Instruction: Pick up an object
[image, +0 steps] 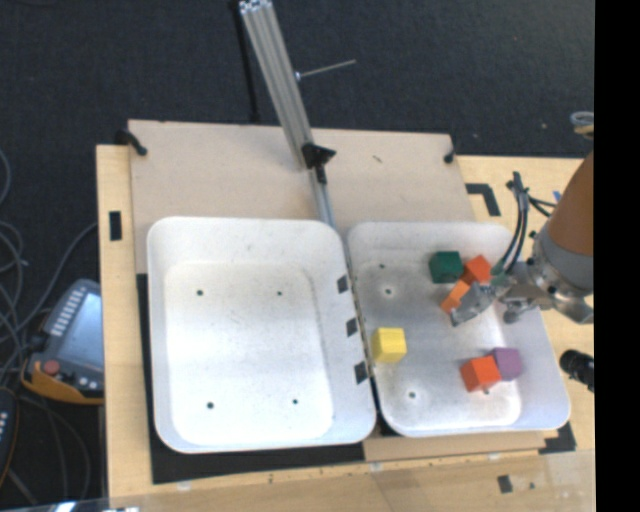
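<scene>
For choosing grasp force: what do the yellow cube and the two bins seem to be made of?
Small yellow cube: probably painted wood or hard plastic; flat matte faces, sharp edges. Shallow white bins: likely moulded plastic; rounded corners, smooth slightly speckled surface.

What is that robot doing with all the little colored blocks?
The robot arm reaches in from the right and has its gripper down in the right bin, trying to pick up a block. The gripper is right by a small orange piece, next to a green block and another orange block. I can't tell whether it has grabbed anything yet. A yellow block sits by the bin's left side, and an orange block and a purple block sit together nearer the front.
</scene>
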